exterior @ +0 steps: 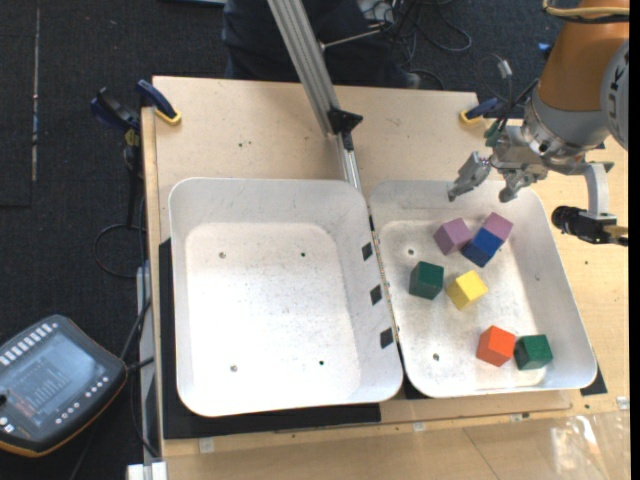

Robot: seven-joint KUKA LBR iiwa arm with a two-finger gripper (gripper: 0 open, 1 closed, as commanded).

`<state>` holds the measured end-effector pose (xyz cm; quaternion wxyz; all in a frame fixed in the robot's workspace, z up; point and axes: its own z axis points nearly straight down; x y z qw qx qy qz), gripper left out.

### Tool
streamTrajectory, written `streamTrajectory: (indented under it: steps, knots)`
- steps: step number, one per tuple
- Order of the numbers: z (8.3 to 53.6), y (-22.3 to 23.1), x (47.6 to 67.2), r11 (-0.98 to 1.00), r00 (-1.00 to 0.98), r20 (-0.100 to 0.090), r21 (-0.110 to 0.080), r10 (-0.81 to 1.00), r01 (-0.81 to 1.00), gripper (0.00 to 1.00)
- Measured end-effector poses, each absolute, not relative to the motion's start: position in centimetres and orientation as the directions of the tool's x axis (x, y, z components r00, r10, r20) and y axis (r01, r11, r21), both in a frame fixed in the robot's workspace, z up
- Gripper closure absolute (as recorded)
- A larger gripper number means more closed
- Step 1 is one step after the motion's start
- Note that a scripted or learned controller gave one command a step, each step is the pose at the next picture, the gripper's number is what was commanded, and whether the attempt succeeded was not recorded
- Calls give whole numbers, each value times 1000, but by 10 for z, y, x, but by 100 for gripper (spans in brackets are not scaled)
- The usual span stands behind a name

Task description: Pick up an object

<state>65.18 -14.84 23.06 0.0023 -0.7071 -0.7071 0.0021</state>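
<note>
The right bin (560,298) holds several small cubes. Two purple cubes (452,235) (497,228) and a blue cube (480,248) lie near its far end. A dark green cube (426,279) and a yellow cube (466,289) sit mid-bin. An orange cube (496,346) and a second green cube (533,351) rest by the near right corner. My gripper (491,181) hangs above the bin's far edge, fingers spread open with nothing between them, a little beyond the purple and blue cubes.
The left bin (200,208) lies beside the right one. A slanted metal rail (305,48) comes down to the bins' shared far corner. Clamps (155,101) (482,110) grip the board's far corners. A teach pendant (50,383) rests at the lower left.
</note>
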Motion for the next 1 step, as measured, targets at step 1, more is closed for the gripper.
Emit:
streamTrajectory:
  steps: [1]
  knots:
    - [175,-140,657,3,-3,1,-6,1000,1000,0]
